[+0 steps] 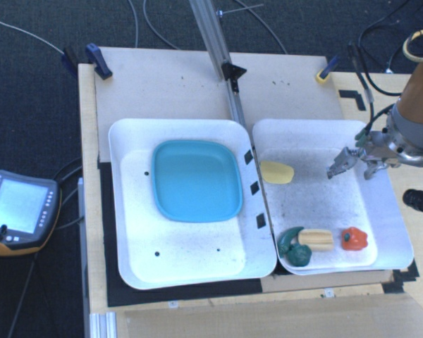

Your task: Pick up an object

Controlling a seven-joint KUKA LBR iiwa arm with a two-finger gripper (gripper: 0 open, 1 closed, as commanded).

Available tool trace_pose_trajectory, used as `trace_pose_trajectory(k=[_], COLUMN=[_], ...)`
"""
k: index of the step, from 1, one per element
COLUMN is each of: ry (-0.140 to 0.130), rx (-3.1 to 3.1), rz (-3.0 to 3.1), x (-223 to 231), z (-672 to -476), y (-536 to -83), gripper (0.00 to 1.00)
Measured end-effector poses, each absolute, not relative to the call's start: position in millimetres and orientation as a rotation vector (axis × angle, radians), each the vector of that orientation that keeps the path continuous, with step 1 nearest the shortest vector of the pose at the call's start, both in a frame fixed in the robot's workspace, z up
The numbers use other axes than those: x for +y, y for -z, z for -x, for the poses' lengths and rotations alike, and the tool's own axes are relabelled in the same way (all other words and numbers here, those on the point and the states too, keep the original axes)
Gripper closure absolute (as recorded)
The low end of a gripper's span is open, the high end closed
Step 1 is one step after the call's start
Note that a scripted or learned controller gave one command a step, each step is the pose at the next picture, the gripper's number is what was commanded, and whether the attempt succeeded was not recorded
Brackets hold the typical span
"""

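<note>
The nearest candidate I see is the yellow lemon-like piece (276,172), lying flat against the left wall of the right bin (381,210), up toward the far half of it. I judge it to be light toy food, probably hard plastic or foam, smooth and rounded, so it could squirt out of a pinch; I would take it across its narrow middle, with the fingers coming straight down, minding that bin wall just beside it. Along the near edge of the same bin sit three more things: a green pepper-like piece (293,247) touching a tan block (316,239) (a bread stick or a corn cob, I cannot tell which), and a red tomato-like piece (353,239) a little apart to the right. These are crowded against the rim, so I rate them harder to grasp cleanly. My gripper (352,163) hangs over the right side of this bin, well apart from the lemon, and its fingers look spread with nothing between them. The left bin (127,189) holds a blue plate (197,179). A control tablet (17,210) lies off the bench to the left.
</note>
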State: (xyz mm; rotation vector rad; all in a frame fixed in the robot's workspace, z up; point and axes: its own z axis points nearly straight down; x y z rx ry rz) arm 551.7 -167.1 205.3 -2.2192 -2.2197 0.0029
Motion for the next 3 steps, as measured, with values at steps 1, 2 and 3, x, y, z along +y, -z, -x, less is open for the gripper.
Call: trace_pose_trajectory(k=[1, 2, 3], ry=[-0.003, -0.004, 0.002], rx=[-2.219, -2.218, -2.223], rz=[2.219, 2.219, 2.222], x=[-171, -179, -179], z=[-557.2, -560.5, -562.2], y=[-160, -105, -119], gripper=[0.00, 0.00, 1.00])
